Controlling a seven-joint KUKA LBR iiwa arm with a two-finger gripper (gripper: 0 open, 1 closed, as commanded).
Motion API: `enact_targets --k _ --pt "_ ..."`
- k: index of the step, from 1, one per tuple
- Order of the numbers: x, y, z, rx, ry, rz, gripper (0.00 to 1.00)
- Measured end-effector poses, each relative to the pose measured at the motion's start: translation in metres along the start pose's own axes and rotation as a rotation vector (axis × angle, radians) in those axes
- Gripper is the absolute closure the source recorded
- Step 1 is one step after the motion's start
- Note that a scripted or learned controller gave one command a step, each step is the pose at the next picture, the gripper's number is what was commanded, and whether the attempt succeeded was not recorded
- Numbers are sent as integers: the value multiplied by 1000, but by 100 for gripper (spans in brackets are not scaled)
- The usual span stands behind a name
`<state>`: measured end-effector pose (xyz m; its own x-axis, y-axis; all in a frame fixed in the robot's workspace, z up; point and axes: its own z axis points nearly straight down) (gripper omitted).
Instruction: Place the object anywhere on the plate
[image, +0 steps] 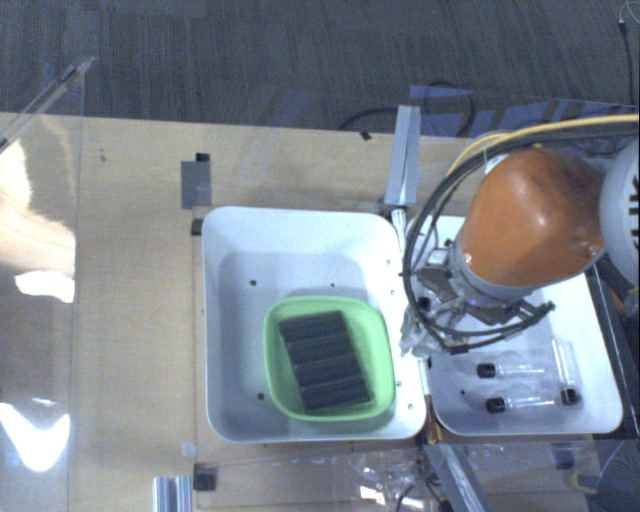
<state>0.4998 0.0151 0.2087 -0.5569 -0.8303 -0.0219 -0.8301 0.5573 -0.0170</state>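
a dark ribbed rectangular block (322, 362) is seen lying flat on the square green plastic plate (376, 330), near the front edge of the left white bin (230, 300); placement is judged done.

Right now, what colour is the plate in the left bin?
Light green, seen in the camera view: the plate holds a dark ridged block.

Pale wooden bench (120, 330), two shallow white bins side by side, left bin (225, 330), right bin (600, 350)
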Motion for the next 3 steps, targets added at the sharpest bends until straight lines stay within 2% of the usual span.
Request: enact_targets --k 1,2,3 --pt "0 0 0 0 0 0 0" --pt "-4 -1 -12 6 -7 -2 100" --pt "-32 21 24 -15 14 -208 100"
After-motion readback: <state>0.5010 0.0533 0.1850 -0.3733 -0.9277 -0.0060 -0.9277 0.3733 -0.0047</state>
